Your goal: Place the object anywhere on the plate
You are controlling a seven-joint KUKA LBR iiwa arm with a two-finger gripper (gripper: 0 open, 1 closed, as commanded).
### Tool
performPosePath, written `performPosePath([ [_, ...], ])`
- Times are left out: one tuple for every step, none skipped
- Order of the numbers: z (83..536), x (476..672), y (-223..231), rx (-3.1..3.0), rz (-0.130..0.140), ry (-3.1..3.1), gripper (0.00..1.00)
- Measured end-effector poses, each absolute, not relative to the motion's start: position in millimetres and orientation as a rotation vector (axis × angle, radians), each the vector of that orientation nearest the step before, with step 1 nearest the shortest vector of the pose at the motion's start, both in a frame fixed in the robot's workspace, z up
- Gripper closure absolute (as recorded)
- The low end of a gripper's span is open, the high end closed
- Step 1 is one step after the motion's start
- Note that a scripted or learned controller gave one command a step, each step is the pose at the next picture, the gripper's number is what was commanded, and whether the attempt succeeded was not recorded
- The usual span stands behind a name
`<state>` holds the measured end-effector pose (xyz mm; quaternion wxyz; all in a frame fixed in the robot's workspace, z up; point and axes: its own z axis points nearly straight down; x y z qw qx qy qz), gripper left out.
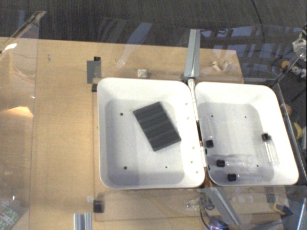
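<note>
A dark grey ribbed rectangular plate [157, 126] lies flat and turned at an angle in the middle of the left white bin [108, 176]. In the right white bin [240, 92] lie clear tubes with black caps. One clear tube [271, 151] lies lengthwise by the right wall, its black cap [264, 137] at the far end. Another clear tube [239, 163] lies crosswise near the front wall with its black cap [220, 163] on the left. Two more small black caps [231, 177] [209, 143] sit near the front left corner; what they are joined to is too faint to tell.
The two bins touch along a shared middle rim [195, 128]. A grey metal bar [193, 51] runs back from that rim over the wooden bench [53, 128]. Small black brackets [95, 71] [98, 205] stand at the left bin's corners. Cables and fittings crowd the right edge.
</note>
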<state>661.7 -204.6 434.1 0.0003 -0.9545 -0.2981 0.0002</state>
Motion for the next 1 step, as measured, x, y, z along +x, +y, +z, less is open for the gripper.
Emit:
performPosePath([
  [443.7, 662.5, -202.6, -2.995, 0.003, -0.945, 1.00],
])
